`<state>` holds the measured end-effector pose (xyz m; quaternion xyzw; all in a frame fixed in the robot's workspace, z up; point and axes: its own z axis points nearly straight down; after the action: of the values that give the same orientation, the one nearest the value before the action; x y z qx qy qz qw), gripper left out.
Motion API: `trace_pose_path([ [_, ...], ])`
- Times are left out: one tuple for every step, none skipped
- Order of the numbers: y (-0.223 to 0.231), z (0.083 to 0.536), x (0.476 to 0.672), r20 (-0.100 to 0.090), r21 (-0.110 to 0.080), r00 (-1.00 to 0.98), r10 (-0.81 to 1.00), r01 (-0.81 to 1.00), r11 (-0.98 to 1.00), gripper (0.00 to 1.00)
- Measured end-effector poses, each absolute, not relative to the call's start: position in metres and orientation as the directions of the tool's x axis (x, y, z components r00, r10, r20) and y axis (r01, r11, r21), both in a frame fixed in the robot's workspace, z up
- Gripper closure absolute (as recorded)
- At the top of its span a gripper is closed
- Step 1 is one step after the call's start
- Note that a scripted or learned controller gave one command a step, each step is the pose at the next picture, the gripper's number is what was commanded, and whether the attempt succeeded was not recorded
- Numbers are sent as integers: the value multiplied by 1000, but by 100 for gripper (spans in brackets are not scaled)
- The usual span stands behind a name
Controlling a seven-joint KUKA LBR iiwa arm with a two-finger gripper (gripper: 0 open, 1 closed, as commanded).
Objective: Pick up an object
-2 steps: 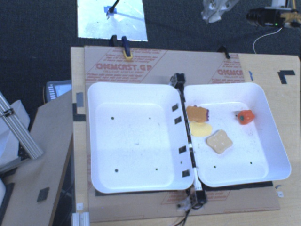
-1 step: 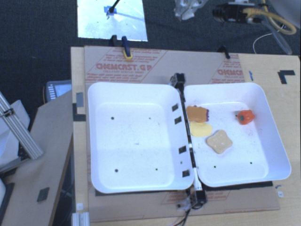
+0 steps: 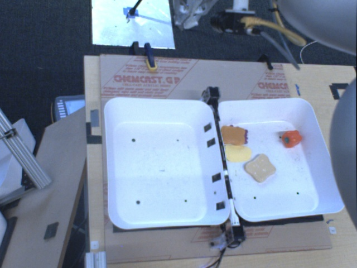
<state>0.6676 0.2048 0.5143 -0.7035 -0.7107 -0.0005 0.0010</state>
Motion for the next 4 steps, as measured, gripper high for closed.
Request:
trace_pose_path([
  [236, 522, 668, 2, 3, -8, 1000, 1000, 8, 100],
  [235, 536, 668, 1, 3, -7, 1000, 1000, 7, 100],
  [153, 355, 668, -6, -14, 6, 1000, 1000, -6, 100],
  [147, 542, 668, 4, 21, -4, 1000, 1000, 3, 100],
])
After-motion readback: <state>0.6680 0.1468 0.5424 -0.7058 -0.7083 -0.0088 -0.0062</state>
